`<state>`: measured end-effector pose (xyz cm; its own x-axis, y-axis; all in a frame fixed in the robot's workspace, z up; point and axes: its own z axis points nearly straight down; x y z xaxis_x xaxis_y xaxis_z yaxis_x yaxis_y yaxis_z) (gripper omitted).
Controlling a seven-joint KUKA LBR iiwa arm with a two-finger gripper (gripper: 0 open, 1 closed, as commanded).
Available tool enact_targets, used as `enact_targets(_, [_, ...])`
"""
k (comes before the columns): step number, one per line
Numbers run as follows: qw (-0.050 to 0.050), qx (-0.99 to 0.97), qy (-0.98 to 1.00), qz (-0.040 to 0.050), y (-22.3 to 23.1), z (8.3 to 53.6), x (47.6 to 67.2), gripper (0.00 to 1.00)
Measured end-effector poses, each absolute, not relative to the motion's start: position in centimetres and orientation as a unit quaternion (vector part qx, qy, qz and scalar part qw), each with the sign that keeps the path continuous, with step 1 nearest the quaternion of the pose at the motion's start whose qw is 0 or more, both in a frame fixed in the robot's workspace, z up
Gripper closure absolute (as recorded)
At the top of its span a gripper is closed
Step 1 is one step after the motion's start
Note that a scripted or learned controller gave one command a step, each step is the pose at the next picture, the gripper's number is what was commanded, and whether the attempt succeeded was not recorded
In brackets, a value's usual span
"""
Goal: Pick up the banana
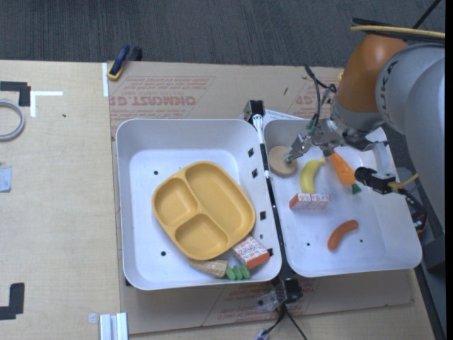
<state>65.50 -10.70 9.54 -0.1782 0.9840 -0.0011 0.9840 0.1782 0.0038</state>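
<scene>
Bins (127,211), banana (308,176) just below jaws (311,142)

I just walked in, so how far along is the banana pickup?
Done: the arm has reached into the right bin, its claw just above the banana. In hand: nothing I can see; the banana lies on the bin floor beside the carrot. Left: grasping and lifting it.

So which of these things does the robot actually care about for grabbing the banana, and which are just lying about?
Part of the job:
banana
hand

Just lying about:
carrot
sausage
small box
wooden disc
yellow plate
</scene>
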Motion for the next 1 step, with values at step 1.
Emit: enact_targets(1, [0.003,0.641,0.767,0.0023,-10.72,10.61,65.61,1.0])
